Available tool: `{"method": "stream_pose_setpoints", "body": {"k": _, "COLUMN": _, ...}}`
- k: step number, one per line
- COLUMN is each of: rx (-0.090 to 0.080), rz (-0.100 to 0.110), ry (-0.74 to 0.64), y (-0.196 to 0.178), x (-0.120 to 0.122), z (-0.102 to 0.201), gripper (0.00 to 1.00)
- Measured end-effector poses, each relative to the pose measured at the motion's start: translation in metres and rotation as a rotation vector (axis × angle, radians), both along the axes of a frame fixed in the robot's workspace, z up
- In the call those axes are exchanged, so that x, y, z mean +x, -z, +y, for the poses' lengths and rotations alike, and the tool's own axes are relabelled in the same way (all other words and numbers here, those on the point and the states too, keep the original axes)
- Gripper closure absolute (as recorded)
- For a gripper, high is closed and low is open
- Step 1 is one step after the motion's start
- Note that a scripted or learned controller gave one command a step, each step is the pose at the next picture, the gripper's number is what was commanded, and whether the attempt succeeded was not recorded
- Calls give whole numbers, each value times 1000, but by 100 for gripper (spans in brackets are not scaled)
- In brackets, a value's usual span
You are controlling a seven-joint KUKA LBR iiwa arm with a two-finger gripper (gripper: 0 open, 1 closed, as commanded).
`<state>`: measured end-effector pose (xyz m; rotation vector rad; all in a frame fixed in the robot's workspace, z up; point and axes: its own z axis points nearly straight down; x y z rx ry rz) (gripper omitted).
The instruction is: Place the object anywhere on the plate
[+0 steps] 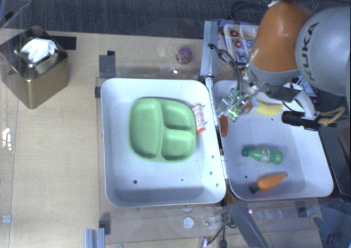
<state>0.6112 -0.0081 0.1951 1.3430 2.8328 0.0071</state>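
A green divided plate (162, 128) lies in the left bin (126, 186). A small red and white packet (199, 117) rests against the plate's right rim. My gripper (232, 106) hangs over the upper left part of the right bin (312, 184), close to the wall between the bins. A green bottle (263, 155) lies on its side in the right bin, with an orange carrot (269, 182) below it. A thin red item (224, 125) lies by that bin's left wall, just under the gripper. Something yellow (269, 110) shows partly from under the arm.
The orange and grey arm (296, 33) covers the right bin's upper part. A brass-coloured box with white tissue (35, 66) stands at the far left of the bench. A small purple thing (184, 54) sits behind the left bin. Printed packets (238, 35) lie behind the right bin.
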Motion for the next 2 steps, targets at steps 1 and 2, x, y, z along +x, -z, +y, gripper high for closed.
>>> {"method": "stream_pose_setpoints", "body": {"k": 1, "rx": 1, "rz": 2, "ry": 34, "y": 9, "x": 3, "z": 69, "gripper": 100}}
{"method": "stream_pose_setpoints", "body": {"k": 2, "rx": 1, "rz": 2, "ry": 34, "y": 9, "x": 3, "z": 69, "gripper": 0}}
